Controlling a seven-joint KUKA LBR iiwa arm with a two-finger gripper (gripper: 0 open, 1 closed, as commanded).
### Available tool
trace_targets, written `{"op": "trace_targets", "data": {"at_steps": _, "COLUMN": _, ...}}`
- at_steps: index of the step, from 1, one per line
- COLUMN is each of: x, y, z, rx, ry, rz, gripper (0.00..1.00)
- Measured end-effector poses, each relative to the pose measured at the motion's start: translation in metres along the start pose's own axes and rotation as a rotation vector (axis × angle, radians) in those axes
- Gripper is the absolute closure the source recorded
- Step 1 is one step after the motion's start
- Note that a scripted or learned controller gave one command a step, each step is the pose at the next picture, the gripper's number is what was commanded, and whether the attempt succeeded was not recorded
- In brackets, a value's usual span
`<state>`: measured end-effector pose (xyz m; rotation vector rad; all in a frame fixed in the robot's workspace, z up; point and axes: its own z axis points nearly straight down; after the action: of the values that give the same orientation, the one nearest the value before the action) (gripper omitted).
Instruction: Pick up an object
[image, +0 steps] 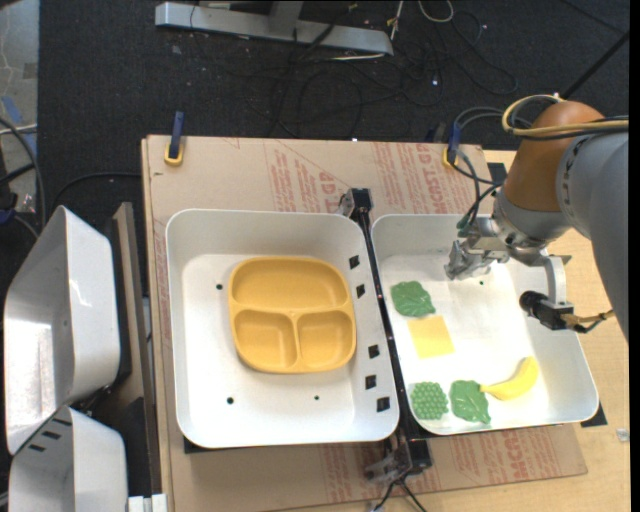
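Observation:
The right bin (560, 400) holds a green leafy piece (411, 298) at its left, a yellow square slice (432, 337) below it, a green bumpy cluster (429, 400), another green leafy piece (469, 400) and a yellow banana (514, 381) near the front. My gripper (466, 262) hangs over the bin's far part, up and to the right of the upper leafy piece, apart from all the pieces. Nothing shows between its tips.
A yellow three-compartment plate (293, 312) lies in the left bin (200, 400). A black divider with clips (375, 310) runs between the bins. The arm's orange band (545, 150) and wrist cover the right bin's far right corner. White containers (55, 310) stand left of the bench.

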<state>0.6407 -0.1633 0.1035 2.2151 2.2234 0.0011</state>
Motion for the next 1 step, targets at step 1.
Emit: {"op": "trace_targets", "data": {"at_steps": 1, "x": 0.0044, "y": -0.0026, "z": -0.0623, "rx": -0.004, "ry": 0.0, "rz": 0.0, "gripper": 1.0}}
